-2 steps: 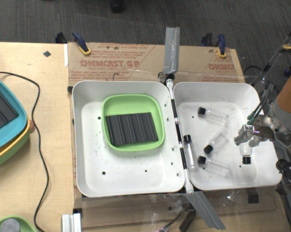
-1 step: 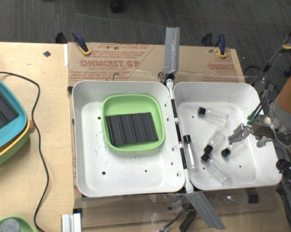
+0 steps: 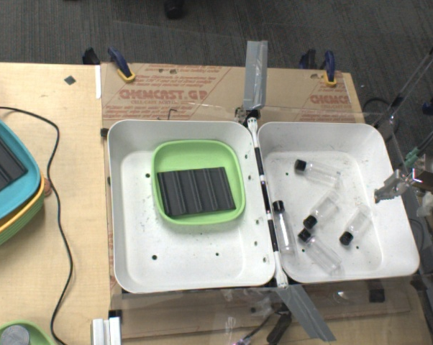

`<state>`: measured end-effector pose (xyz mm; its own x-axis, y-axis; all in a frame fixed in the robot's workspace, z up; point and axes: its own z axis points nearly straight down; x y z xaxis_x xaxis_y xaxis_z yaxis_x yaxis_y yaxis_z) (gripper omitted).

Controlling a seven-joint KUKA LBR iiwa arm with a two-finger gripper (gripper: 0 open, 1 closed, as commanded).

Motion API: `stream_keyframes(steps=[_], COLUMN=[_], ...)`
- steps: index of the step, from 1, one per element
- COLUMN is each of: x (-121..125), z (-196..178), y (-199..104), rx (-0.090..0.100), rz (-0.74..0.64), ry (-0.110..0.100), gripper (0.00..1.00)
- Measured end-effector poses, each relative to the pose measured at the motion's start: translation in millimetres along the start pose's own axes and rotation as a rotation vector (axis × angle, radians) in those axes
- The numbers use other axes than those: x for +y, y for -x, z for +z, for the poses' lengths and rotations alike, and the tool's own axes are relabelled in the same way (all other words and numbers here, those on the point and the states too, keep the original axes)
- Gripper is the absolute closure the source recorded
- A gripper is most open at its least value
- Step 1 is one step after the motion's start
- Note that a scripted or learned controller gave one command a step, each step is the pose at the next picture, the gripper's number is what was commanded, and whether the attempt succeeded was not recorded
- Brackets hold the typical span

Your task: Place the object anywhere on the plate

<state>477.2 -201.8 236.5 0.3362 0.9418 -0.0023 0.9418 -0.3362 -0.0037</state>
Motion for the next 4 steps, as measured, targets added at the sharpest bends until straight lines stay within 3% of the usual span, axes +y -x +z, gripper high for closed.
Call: stream_keyframes(steps=[1, 2, 3, 4], x=[5, 4, 27, 55], z=[-45, -90, -110, -108], y=[12, 11, 6, 2], rx=[-0.001, -0.001, -0.002, -0.001], rz=[0.326, 0.53, 0.729, 0.994], ry=[-0.001, 0.0, -0.001, -0.001], gripper=[0.0, 0.0, 0.0, 0.0])
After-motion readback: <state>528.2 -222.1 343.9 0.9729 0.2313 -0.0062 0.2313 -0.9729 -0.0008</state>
